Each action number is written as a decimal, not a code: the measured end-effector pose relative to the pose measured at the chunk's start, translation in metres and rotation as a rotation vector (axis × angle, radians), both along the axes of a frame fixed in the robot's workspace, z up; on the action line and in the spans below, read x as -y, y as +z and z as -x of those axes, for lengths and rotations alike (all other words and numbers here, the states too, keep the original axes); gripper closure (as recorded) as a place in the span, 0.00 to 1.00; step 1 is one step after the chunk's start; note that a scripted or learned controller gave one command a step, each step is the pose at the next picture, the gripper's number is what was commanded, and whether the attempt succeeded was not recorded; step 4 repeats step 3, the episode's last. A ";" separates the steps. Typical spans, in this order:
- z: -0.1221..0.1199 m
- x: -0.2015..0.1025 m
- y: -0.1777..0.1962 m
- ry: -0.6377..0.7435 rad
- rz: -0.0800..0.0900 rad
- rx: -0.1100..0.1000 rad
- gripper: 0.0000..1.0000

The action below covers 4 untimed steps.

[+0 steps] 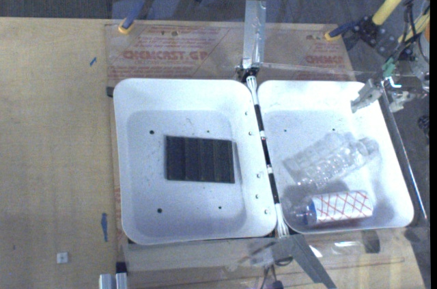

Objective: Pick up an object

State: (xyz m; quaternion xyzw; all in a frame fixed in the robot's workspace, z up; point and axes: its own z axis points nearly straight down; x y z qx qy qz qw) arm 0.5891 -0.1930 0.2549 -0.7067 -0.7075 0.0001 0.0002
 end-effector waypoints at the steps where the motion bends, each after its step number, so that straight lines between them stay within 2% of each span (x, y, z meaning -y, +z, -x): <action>1: -0.045 -0.019 0.152 -0.010 0.003 0.004 0.00; 2: -0.042 -0.105 0.023 -0.112 0.000 0.001 0.00; 3: 0.002 -0.040 -0.057 -0.139 0.001 0.000 0.00; 4: 0.002 -0.040 -0.057 -0.139 0.001 0.000 0.00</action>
